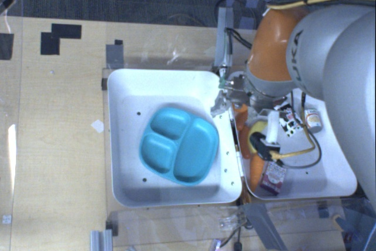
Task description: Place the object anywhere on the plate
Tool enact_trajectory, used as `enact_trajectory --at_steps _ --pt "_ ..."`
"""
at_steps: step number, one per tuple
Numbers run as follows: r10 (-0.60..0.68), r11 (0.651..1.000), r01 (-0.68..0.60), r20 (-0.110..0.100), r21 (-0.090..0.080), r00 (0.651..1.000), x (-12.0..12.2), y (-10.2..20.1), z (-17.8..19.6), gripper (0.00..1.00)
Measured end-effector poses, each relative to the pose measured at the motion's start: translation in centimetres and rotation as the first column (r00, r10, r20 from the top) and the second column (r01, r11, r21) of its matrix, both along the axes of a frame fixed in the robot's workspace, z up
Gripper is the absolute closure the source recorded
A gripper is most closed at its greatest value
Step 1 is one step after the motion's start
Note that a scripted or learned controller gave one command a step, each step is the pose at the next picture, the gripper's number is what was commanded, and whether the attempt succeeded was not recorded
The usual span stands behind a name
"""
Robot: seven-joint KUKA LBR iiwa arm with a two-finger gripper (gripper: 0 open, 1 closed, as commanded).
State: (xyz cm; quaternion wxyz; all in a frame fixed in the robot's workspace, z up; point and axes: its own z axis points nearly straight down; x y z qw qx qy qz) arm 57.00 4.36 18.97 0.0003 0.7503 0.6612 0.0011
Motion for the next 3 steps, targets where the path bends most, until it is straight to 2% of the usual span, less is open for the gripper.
enact_trajectory --at_steps 1,2,3 --pt "0.383 0.924 -0.383 0.004 -0.002 0.924 1.4 5.4 5.9 0.0" --pt "0.408 0.913 -0.408 0.006 -0.001 0.913 5.5 16.8 13.4 0.0" --pt "0.408 0.913 -0.408 0.005 -0.002 0.913 5.5 16.8 13.3 0.0"
